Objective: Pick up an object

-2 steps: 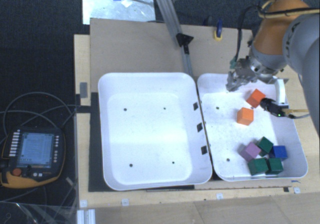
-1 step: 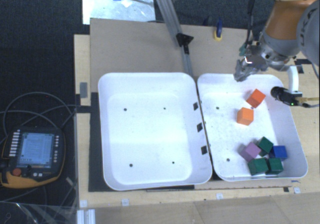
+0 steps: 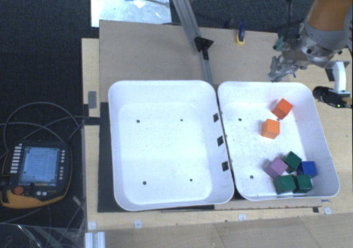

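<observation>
In the right bin two orange cubes lie near the far right: one close to the back wall, the other just in front of it. A cluster sits in the near right corner: a purple cube, a dark green cube, a blue cube and two more green cubes. My gripper hangs above the bin's back rim, behind the orange cubes, with nothing seen between its fingers.
The left bin stands beside the right one, sharing a middle wall with black clips. A slanted metal pole rises behind the bins. A teach pendant with cables lies off the bench to the left.
</observation>
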`<state>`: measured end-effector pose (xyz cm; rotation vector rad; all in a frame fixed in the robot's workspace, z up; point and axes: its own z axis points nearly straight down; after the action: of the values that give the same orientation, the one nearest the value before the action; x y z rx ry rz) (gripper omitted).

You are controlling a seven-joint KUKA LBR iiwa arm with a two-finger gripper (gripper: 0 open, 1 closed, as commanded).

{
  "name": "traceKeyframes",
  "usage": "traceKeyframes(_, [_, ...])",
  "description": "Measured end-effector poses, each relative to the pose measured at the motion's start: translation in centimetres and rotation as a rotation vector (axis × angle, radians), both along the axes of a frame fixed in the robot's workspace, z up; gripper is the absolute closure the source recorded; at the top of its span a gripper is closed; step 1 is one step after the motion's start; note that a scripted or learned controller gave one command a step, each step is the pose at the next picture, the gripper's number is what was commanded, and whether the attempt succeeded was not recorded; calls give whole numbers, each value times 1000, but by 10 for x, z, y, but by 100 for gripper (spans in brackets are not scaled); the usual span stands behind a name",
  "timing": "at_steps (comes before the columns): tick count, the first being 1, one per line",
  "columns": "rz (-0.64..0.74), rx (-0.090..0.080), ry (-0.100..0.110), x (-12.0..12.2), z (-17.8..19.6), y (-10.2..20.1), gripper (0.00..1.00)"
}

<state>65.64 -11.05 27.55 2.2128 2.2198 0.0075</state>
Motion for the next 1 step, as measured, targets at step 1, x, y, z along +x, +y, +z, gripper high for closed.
traceKeyframes(1, [2,1,3,1,12,0,100])
